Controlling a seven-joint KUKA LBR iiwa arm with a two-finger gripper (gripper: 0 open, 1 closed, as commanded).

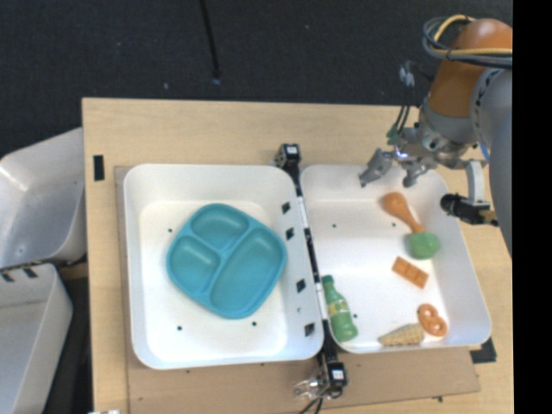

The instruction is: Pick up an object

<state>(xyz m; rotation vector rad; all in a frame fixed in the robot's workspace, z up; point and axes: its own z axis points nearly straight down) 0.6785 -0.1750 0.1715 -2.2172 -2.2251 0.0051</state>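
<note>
My gripper (392,171) hangs over the far edge of the right bin (362,257), its two grey fingers spread open with nothing between them. Just below it lies an orange drumstick-shaped toy (402,209). Further down the bin are a green round toy (423,245), an orange block (410,272), a pretzel (432,319), a tan wedge (402,336) and a green bottle (338,309) along the left wall.
The left bin (147,317) holds a blue divided plate (226,259). A black clip (288,154) sits at the top of the ridge between the bins. The arm's orange band (470,50) rises at the upper right.
</note>
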